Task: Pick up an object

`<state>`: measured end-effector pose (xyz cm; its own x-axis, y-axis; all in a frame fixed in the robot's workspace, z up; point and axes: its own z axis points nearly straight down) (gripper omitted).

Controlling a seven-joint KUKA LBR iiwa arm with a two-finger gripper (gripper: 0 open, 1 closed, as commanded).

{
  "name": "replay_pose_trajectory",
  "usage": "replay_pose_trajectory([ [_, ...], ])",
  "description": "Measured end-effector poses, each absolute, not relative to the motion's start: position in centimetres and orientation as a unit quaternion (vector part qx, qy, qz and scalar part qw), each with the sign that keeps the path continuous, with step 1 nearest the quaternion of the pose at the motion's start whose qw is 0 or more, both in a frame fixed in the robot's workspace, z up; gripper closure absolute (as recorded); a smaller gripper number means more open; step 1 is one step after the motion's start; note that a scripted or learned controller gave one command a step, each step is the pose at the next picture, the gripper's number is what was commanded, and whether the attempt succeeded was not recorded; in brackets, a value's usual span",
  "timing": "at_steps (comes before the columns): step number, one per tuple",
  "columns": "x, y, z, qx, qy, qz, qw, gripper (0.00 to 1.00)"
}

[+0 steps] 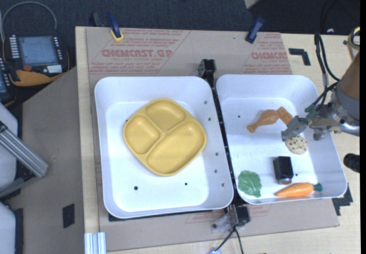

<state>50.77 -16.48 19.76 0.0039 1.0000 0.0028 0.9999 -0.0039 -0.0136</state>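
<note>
The right bin (320, 95) holds a brown toy drumstick (267, 120), a speckled cookie (296, 144), a black block (282, 168), a green leaf piece (250, 183) and an orange carrot (296, 190). My gripper (303, 130) reaches in from the right and hovers just above the cookie, right of the drumstick's thick end. Its fingers stand apart, open, with nothing held between them. The arm hides part of the bin's right wall.
The left bin (108, 133) holds a yellow divided plate (165, 136). A black clamp (206, 67) sits between the bins at the back. Cables hang at the far right. A pendant (35, 52) lies off the bench to the left.
</note>
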Motion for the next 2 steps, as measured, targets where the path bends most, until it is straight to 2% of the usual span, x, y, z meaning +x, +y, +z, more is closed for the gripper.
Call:
replay_pose_trajectory([
  [1, 51.1, -16.4, 20.4, -0.707, -0.707, 0.0, 0.0, 0.0],
  [2, 50.5, -16.7, 14.4, -0.707, -0.707, 0.0015, 0.003, 0.0],
])
